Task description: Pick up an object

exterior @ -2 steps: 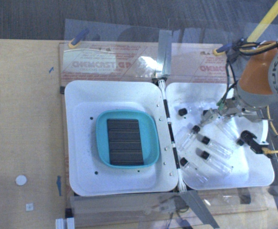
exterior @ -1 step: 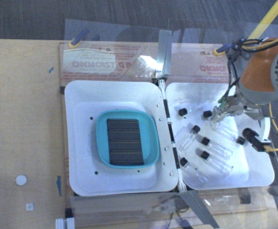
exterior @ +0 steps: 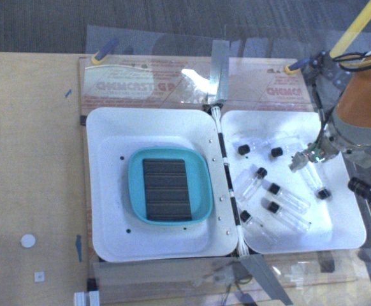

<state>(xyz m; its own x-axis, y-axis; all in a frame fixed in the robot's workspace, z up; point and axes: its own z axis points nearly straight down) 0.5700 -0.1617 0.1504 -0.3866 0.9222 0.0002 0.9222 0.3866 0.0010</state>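
Clear, black-capped vials lie scattered in the right bin, judged light, slick and breakable, best gripped mid-barrel across the width, while the hand hangs above them, its opening impossible to tell.

Several clear vials with black caps lie scattered flat in the right bin.

right bin: vials scattered, gaps between | left bin: teal tray fills centre
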